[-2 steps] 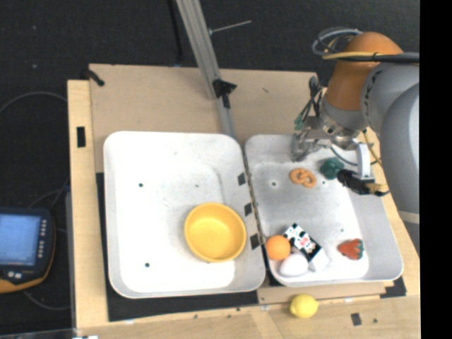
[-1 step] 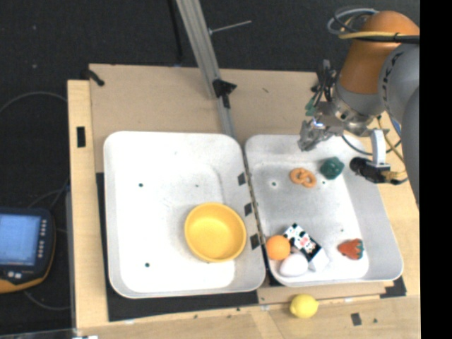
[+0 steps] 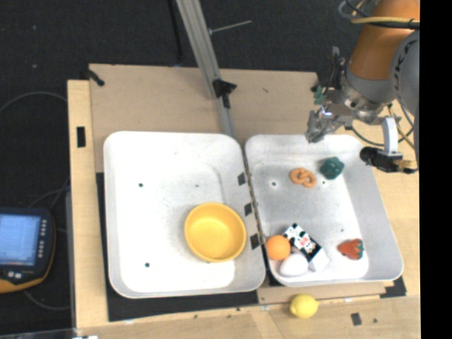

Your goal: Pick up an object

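Jaw state cannot be determined at this range. Gripper (image 3: 321, 127) is poised over the far rim of the right bin (image 3: 374, 210), judged pre-grasp. Likeliest targets, green object (image 3: 331, 167) and pretzel (image 3: 304, 177), lie at that bin's far end.

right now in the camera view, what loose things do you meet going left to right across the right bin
orange ball → pretzel-shaped piece → dark green lump → red strawberry-like piece. The black-and-white and white pieces by the ball overlap, so I leave them out.

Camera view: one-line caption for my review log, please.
Gripper hovers over the right bin's far edge; pretzel, green toy and orange lie inside; yellow bowl sits in left bin.
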Robot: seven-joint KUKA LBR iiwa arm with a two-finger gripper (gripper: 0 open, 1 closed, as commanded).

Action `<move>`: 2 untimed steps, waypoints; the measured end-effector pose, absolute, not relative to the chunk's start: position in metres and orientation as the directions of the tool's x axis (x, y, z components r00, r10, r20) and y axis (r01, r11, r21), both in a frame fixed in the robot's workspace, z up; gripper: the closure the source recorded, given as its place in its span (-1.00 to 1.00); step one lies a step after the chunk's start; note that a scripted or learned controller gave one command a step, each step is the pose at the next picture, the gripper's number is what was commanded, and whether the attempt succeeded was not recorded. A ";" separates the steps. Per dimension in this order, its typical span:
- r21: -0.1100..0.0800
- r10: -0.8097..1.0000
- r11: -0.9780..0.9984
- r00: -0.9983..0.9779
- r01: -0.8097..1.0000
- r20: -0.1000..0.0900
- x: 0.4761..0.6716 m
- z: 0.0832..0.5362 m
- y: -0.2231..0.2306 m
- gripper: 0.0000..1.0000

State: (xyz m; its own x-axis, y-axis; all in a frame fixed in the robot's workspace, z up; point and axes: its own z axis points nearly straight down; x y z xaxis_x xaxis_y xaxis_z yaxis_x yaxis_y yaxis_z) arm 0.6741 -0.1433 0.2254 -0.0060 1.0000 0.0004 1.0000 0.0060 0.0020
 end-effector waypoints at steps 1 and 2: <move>0.000 1.000 0.006 -0.006 1.000 0.001 0.670 0.218 -0.089 1.00; 0.000 1.000 0.006 -0.006 1.000 0.001 0.668 0.212 -0.038 1.00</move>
